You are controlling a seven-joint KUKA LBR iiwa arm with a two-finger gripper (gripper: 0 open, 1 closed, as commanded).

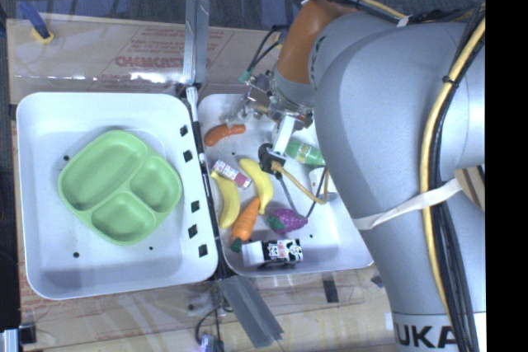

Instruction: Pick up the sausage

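Observation:
The sausage (224,133) is a short orange-red link lying in the upper left corner of the right bin (346,247), close to the divider between the bins. My gripper (256,101) hangs over the top edge of the same bin, just above and to the right of the sausage. Nothing shows between the gripper and the sausage; they look apart. The big grey arm covers the bin's right side.
Below the sausage lie a small wrapped packet (231,173), two bananas (261,182), a carrot (244,220), a purple grape bunch (285,218) and a cow-print carton (280,252). A green bottle (307,152) sits by the wrist. The left bin holds a green divided plate (120,185).

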